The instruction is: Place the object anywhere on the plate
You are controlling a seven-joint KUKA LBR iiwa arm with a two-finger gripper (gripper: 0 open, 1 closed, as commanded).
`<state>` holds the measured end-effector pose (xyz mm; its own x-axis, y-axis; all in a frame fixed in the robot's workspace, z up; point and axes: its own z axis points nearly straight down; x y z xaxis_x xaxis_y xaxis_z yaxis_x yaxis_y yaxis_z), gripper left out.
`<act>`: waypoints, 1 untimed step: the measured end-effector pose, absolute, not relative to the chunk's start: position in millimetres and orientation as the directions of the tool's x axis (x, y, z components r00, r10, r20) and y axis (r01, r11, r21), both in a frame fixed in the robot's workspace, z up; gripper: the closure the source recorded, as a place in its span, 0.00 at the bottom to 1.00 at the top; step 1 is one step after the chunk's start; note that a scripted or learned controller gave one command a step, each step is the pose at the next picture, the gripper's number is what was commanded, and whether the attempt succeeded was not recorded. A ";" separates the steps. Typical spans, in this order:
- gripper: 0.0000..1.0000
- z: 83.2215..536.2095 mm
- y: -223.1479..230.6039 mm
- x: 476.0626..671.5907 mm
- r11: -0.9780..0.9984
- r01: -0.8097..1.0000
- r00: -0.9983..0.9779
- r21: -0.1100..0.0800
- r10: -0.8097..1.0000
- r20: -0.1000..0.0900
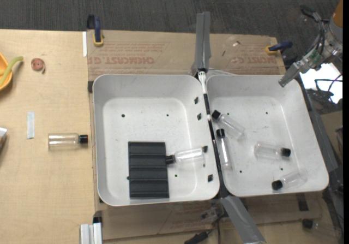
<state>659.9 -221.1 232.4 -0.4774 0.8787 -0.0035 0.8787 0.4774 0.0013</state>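
Observation:
A black ribbed plate lies flat in the front part of the left bin. A clear vial with a black cap rests on the bin floor, its cap touching the plate's right edge. The right bin holds several more clear black-capped vials: one near its left wall, one along that wall, one in the middle and one at the front. My gripper hangs high over the right bin's far right corner, away from all vials.
Another clear vial lies on the wooden bench left of the bins, beside a white strip. An orange object and a small red disc sit at the far left. Blue clamps hold the cardboard behind the bins.

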 end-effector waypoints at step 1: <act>0.00 262.3 -221.6 660.1 0.642 0.766 -0.642 0.002 0.766 -0.005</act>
<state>660.1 -221.6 262.3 -0.6423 0.7665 -0.0050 0.7665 0.6423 0.0019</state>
